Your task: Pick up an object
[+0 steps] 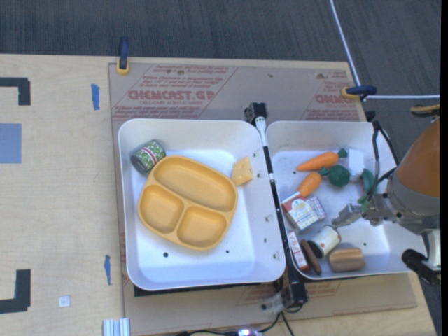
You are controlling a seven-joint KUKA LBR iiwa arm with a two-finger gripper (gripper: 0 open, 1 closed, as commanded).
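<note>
End effector low over the right bin, among the toy food

At lower right a tan bread roll point(346, 259) lies just below the end effector point(350, 215), whose grip state I cannot tell; a white cup point(326, 239) sits beside it at lower left. Farther up lie two carrots point(318, 162). In the left bin point(133, 208), a yellow divided plate point(187, 201) fills the middle of the frame.

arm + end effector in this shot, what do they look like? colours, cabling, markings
The arm enters at the right edge: a broad orange band above a grey wrist section. The end effector is a slim grey metal part reaching over the right bin. A thin dark cable loops along the arm's upper side, and a black fitting sits at its lower edge. I can make out no markings or labels on it.
</note>
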